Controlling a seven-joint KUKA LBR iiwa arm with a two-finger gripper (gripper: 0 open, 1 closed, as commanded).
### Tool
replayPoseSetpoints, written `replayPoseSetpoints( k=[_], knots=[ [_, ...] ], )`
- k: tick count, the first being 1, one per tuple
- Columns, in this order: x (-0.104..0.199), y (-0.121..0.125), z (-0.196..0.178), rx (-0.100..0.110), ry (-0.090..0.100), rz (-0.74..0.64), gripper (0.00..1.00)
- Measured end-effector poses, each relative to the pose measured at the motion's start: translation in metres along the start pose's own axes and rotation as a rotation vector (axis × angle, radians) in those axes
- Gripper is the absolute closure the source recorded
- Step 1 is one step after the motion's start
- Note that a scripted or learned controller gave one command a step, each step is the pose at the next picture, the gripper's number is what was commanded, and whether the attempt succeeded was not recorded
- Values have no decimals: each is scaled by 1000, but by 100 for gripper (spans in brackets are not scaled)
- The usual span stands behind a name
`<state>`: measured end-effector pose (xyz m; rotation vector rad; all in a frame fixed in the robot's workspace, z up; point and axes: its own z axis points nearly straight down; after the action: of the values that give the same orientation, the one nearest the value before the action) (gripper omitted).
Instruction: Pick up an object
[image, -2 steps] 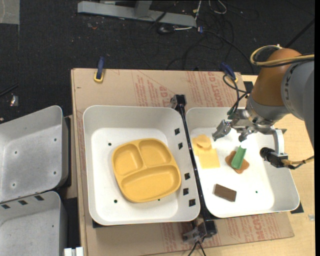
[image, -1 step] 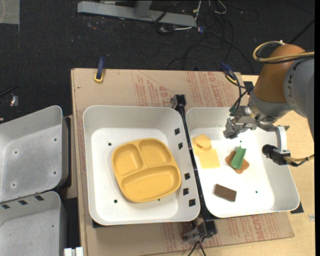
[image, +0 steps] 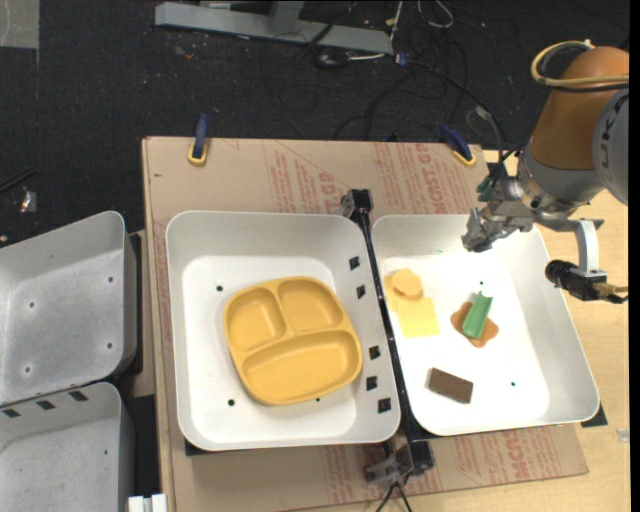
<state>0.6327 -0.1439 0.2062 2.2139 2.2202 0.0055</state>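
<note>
**Arm poised over the right bin, nothing picked yet**

The cardboard-covered bench (image: 260, 170) fills the middle of the frame, its sheet clipped down at the top edge by two clamps, presumably so it cannot slide under the bins. On it sit the two shallow white bins side by side, meeting along a dark seam at centre frame.

The left bin (image: 190, 240) carries a single item, a yellow divided plate (image: 292, 340) lying flat and slightly turned in the lower middle of the bin. It is broad and low, which would likely make it an awkward grab for two fingers.

The right bin (image: 560, 360) holds the smaller pieces, spread apart from one another so each could be approached alone. A pale yellow square piece (image: 418, 318) lies near the seam with a small orange round piece (image: 406, 284) touching its upper edge. To the right of these, a green block (image: 479, 314) rests tilted on top of a flat orange disc (image: 470, 326). A brown rectangular block (image: 450, 385) lies alone toward the lower middle of the bin.

The arm (image: 580, 110) comes in from the upper right of the frame, and its gripper (image: 482, 236) hangs over the upper part of the right bin, above the green block and apart from every piece. Whether the pincer is spread or closed cannot be told from this angle; nothing is visible between its tips. The pick appears not yet begun, with the green block the nearest candidate.
</note>
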Motion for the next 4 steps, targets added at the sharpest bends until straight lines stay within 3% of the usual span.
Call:
replayPoseSetpoints(
  k=[1,4],
  knots=[
    [0,1,-2,5,1,0,100],
    [136,-56,9,10,4,-4,100]
  ],
)
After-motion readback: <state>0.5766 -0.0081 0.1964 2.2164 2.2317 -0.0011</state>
